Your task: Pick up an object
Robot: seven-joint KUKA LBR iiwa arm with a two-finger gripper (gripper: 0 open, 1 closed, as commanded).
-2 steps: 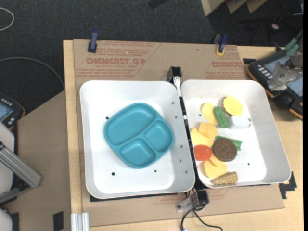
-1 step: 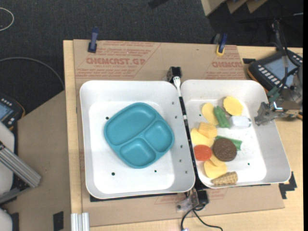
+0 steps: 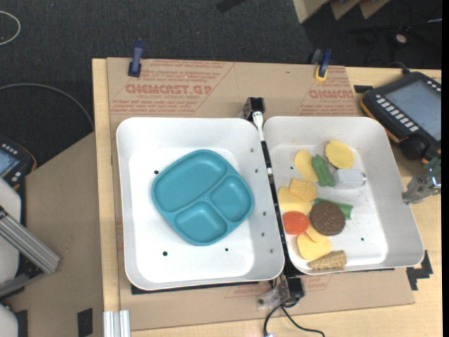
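Right, the gripper (image 3: 421,187) sat beside the right bin (image 3: 379,135); its opening could not be told. Toy food (image 3: 327,217) lay inside that bin.

**Crowded middle of the right bin, open margins around it**

In the right bin (image 3: 375,135) the toy food (image 3: 319,202) lies packed in a touching cluster from centre to near edge, leaving little room between pieces. Its right side and far strip are bare floor. The left bin (image 3: 133,244) has the blue divided plate (image 3: 202,196) at its centre, with open white floor all round.
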